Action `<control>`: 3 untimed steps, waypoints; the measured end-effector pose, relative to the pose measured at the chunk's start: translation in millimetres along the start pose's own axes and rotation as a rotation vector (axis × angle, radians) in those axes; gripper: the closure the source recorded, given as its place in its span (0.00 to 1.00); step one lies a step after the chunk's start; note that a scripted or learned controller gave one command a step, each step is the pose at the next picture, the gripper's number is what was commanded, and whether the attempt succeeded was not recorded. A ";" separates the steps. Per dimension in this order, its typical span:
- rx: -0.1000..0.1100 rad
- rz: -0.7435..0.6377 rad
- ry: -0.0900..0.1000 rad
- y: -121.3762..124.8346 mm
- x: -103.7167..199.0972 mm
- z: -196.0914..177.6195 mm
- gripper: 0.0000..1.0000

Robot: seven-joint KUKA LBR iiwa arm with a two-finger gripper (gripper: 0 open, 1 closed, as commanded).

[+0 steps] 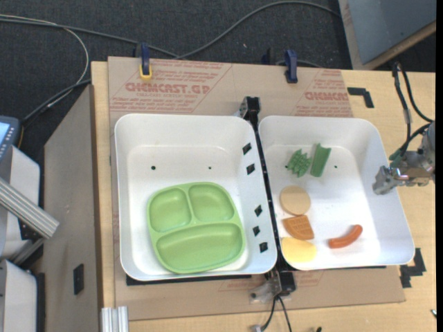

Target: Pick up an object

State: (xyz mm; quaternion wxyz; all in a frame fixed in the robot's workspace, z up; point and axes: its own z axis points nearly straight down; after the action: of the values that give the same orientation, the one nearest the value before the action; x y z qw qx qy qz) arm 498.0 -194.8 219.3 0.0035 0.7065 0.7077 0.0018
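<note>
Nearest in the right bin [387, 244] lie a yellow piece [298, 251], orange piece [298, 227] and sausage [345, 236]; farther, a tan disc [295, 200] and green pieces [310, 162]. Gripper [392, 178] hovers at the bin's right rim, its state unclear.

Bright, even overhead light. White bins [131, 185] near blown out, glare washes wall detail. Soft short shadows under green tray [197, 227] and food items, falling down-left. Dark floor [69, 5] at top underexposed, cables barely separate. Focus fair at centre; slight softness and compression noise toward edges. Mild slant, no strong distortion.
</note>
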 end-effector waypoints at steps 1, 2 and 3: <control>0.004 0.000 0.002 1.3 0.1 -20.2 1.00; 0.006 -0.003 0.002 26.6 50.1 -11.4 1.00; 0.008 -0.003 0.004 40.6 93.6 -3.6 1.00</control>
State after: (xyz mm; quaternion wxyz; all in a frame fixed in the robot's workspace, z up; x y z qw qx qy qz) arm 538.4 -101.2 223.0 -0.0008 0.7055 0.7087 0.0002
